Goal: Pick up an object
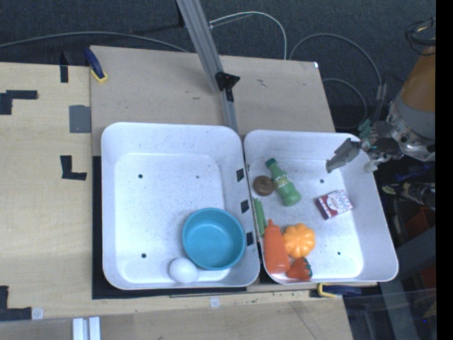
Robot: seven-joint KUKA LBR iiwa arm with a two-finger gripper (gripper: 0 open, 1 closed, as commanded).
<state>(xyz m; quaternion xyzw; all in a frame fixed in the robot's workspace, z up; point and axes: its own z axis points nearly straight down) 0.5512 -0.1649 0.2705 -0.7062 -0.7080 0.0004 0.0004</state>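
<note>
Plastic makes up nearly everything you see: two shallow white bins with rounded corners and faintly speckled floors sit side by side on a pale wooden bench [42, 190]. In the left bin [117, 190], a round blue bowl [212, 238] sits near the front edge toward the right corner, with a small white ball [184, 268] touching its front-left rim. In the right bin [375, 239], a green bottle [282, 183] lies tilted near the back-left area, with a small brown round piece [264, 185] just beside it on the left. A thin green stick [259, 216] lies along the left wall. At the front-left corner you have an orange bottle [274, 248] lying lengthwise, a lumpy orange pumpkin shape [299, 240] touching its right side, and a red piece [300, 268] at the front rim. A small red-and-white carton [333, 204] lies apart from the rest, near the middle, toward the right wall.

Your gripper [345, 154] hangs above the right bin's back-right area, well apart from the carton; how far its claw stands open you cannot tell, and nothing shows between the fingers. A grey metal pole [205, 41] slants across a tan board [156, 83] behind the bins, and cables lie on dark carpet [318, 6] beyond. The right bin's floor is open along its front-right corner.
</note>
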